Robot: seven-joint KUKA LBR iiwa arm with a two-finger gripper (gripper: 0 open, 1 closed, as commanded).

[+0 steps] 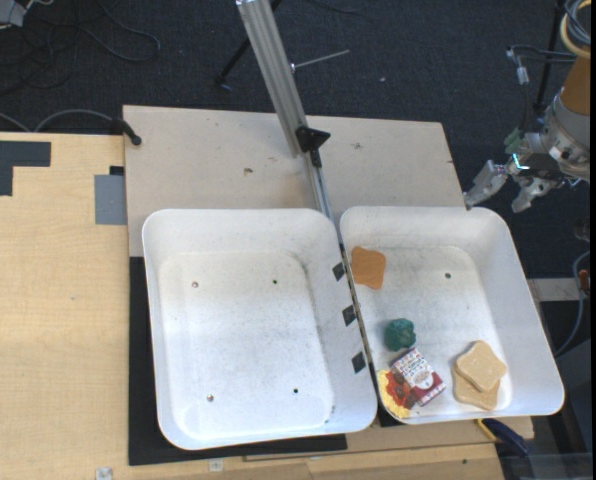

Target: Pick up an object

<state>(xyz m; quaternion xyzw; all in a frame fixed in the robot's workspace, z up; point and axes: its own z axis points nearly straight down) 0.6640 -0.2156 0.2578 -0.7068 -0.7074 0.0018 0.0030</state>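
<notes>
The gripper hangs at about two o'clock in the camera view, outside the right bin and just beyond its far right corner, with its fingers spread open and nothing between them. The grey arm's orange band shows above it at the edge of the scene. Inside the right bin, an orange-brown square piece lies at roughly nine o'clock beside the divider wall. A small dark green lump sits nearer the bin's middle, toward seven o'clock. Just below it a red and white printed packet rests (partly over something yellow) at the near edge. A tan bread-shaped piece lies at five o'clock, close to the packet but apart from it. The left bin sits alongside on the worktop.
</notes>
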